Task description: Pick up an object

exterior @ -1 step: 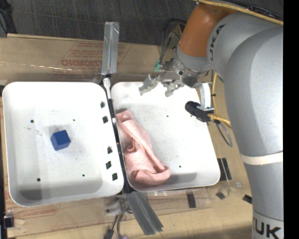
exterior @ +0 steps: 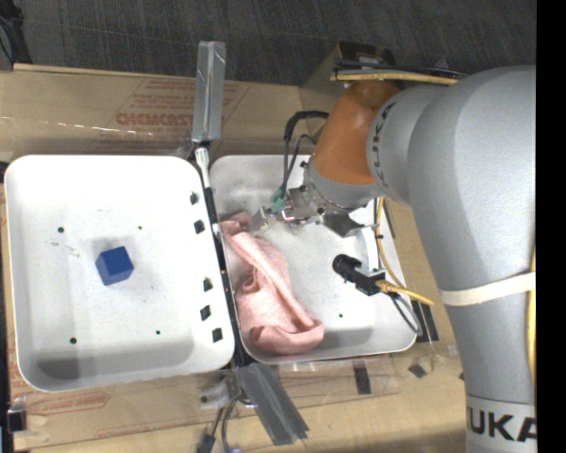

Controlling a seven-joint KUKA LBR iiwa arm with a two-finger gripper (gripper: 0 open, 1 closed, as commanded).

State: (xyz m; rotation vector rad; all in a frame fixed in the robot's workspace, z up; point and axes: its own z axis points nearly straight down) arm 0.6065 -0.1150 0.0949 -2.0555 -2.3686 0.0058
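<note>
Arm [exterior: 453,187], big & grey w/ an orange band, reaches in from the right & hangs over the far part of the right bin [exterior: 354,324]. Left bin [exterior: 94,196] sits right beside it, the two meeting along a shared wall. Pink cloth [exterior: 264,295] lies crumpled in the right bin along that wall, running from near the far end down toward the near end. It's prob. the target, since the gripper [exterior: 288,210] sits low just beside its far tip, poss. touching it. Can't tell if the gripper is open or shut, nor if it has hold of anything: too small & too cluttered w/ cables there. Blue cube [exterior: 114,264] sits alone in the left bin, well apart from the gripper. Risks, as I judge them: a pinch at the very tip of the cloth may catch only a thin fold, which slips out on the lift. The cloth is limp, so most of it would trail & could snag on the wall btwn the bins. A miss just beside the tip would mean closing on bare bin floor & coming up w/ nothing.
</note>
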